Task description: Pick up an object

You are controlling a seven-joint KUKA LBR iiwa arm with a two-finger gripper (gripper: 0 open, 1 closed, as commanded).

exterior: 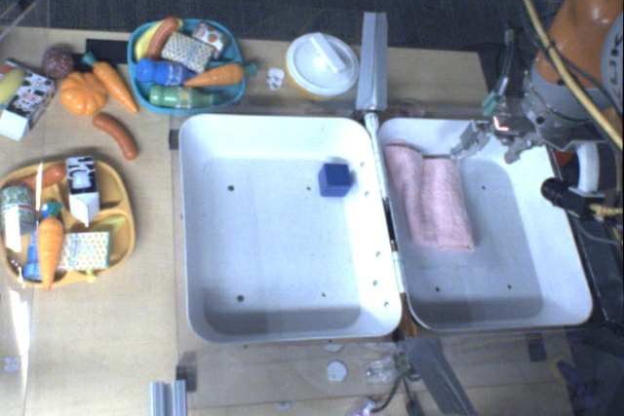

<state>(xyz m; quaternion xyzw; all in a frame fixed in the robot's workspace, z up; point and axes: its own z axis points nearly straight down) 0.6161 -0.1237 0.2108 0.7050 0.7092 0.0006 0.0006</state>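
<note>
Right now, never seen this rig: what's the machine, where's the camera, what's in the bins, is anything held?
The grey and orange machine at the right is a robot arm. Its tool is the two-finger grasping part, here over the far edge of the right bin. The single camera is fixed above the bench and looks down at a slant. The left bin holds a small blue block. The right bin holds a folded pink cloth. I see nothing between the tool's fingers. Left of the bins sit toy foods, some in a blue bowl and a yellow tray.
</note>
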